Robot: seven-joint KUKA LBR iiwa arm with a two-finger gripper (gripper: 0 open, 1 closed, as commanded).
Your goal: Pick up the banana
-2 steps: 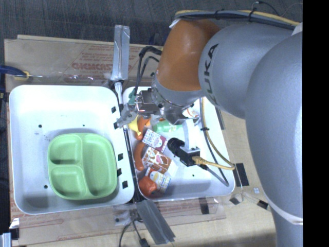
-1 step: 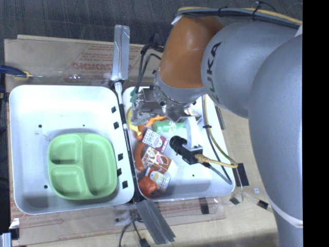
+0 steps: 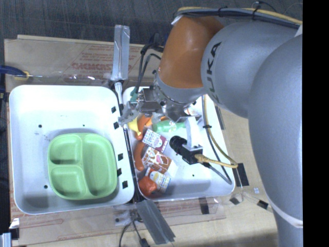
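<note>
The gripper [image 3: 138, 109] is down in the far left corner of the right bin [image 3: 205, 178], under the arm's [image 3: 247, 60] orange band and grey bulk. Its metal body sits directly above the banana [image 3: 133, 123], and the two look to be touching or very nearly so. Whether it is released or clenched cannot be told from this angle, and nothing can be seen held in it.

The banana lies in that same far left corner, close against the wall shared with the left bin [image 3: 31, 112]. Only a short yellow, slightly curved stretch of it shows below the gripper; the rest is covered.

Just right of the banana is an orange piece [image 3: 145, 122], and beyond that a green item [image 3: 165, 126]. Nearer along the left side of the right bin lie printed packets [image 3: 155, 159] in a loose row, ending at a red round item [image 3: 146, 187] in the near left corner.

The left bin holds a green divided plate [image 3: 82, 164] towards its near side.
</note>
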